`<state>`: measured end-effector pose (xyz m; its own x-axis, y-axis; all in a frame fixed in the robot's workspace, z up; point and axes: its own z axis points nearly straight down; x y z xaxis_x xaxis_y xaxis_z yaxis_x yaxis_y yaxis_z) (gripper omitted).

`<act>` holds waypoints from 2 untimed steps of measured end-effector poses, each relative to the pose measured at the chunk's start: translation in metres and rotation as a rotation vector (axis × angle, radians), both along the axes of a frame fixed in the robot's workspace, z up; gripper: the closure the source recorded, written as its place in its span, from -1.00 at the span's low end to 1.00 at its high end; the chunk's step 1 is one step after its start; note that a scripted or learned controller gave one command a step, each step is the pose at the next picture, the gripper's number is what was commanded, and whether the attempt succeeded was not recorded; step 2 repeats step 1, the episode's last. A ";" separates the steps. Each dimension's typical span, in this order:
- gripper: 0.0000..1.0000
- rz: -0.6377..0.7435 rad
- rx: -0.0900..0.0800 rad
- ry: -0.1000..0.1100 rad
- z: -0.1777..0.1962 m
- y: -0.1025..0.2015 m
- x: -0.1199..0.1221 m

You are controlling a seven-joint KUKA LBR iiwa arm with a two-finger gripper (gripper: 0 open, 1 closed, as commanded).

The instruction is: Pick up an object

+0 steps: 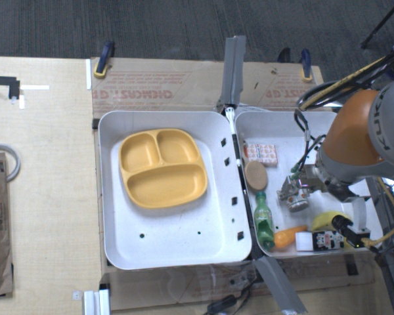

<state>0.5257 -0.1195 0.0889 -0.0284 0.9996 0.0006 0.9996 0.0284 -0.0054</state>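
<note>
- Arm reached in from the right; tool [294, 194] hung low in the middle of the right bin [285, 125], pointing left.
- Can't tell whether it was clenched or released; nothing visibly held.
- Candidates lay along the bin's left and front walls: packet [260, 153] at the back, brown disc [255, 175] below it, green bottle [262, 218], orange piece [287, 237], yellow item [328, 220], white box [320, 241].
- Bottle closest to the tool, just left of it; it lay on its side.
- Bottle probably light, stiff, slick and prone to roll; grip across its body.
- Left bin [115, 241] held a yellow tray [163, 168].
</note>
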 end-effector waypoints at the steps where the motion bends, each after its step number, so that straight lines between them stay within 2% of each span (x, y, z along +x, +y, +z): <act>1: 1.00 -0.105 -0.003 -0.001 0.095 0.018 0.030; 2: 1.00 -0.105 -0.003 -0.001 0.095 0.018 0.030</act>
